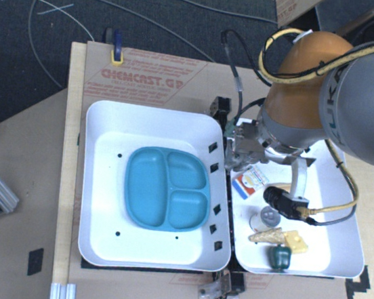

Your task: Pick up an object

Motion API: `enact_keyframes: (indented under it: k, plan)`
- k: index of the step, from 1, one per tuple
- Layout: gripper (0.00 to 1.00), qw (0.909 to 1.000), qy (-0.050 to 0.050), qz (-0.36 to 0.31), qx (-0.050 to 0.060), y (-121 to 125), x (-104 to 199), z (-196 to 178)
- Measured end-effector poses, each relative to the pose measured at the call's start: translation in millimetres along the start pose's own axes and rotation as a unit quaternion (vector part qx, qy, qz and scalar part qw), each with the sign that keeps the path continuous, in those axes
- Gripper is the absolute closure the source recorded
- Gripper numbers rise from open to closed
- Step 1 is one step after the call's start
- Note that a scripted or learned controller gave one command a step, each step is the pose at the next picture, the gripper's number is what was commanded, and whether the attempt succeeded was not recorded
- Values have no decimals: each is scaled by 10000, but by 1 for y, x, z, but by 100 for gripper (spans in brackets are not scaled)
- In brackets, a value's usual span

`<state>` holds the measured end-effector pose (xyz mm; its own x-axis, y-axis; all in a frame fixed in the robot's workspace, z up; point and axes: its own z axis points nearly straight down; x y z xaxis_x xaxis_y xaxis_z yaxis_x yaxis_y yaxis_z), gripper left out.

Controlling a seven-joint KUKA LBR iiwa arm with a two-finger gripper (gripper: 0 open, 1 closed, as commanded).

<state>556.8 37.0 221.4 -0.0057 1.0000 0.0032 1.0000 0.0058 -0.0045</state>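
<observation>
My gripper (239, 156) hangs low over the left edge of the right bin (344, 249), close to the wall between the two bins. Just below it lies a small white packet with red and blue print (247, 183). Further toward the front of that bin sit a clear round item (265, 218), a yellow and tan piece (280, 238) and a dark green object (279, 258). The arm's grey and orange wrist hides the back of the right bin.
The left bin (99, 175) holds a blue divided plate (167, 189) in its middle. Cardboard (145, 75) lies under both bins. Cables run across the dark floor at the back.
</observation>
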Motion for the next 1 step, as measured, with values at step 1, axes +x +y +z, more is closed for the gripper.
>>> enact_keyframes:
  k: [1]
  plan:
    - [100, 10000, -5, 2, -25, -9, 50, -10]
